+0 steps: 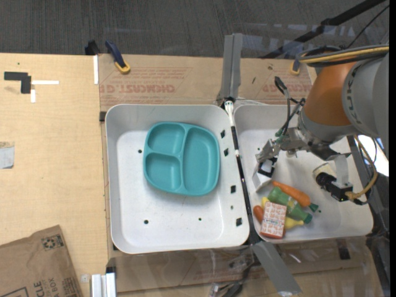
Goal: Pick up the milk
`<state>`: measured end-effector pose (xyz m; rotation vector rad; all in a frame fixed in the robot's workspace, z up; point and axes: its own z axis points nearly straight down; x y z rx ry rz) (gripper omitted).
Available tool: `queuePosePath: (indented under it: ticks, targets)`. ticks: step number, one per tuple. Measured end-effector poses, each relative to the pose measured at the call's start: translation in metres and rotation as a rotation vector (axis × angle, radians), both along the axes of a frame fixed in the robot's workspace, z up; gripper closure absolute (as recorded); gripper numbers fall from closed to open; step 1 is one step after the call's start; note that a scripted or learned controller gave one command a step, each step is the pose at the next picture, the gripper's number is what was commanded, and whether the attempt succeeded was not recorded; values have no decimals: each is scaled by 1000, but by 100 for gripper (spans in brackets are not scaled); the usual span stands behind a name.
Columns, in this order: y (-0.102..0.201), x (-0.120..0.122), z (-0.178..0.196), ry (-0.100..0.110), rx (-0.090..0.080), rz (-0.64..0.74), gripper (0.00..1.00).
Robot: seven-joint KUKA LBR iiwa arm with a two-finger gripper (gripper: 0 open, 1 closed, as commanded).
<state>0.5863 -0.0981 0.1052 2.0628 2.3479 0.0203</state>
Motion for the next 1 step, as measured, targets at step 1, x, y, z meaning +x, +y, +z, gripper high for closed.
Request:
queuePosePath:
  ticks: [1]
  targets:
    - [-17, 29, 0, -1, 7, -173, 0]
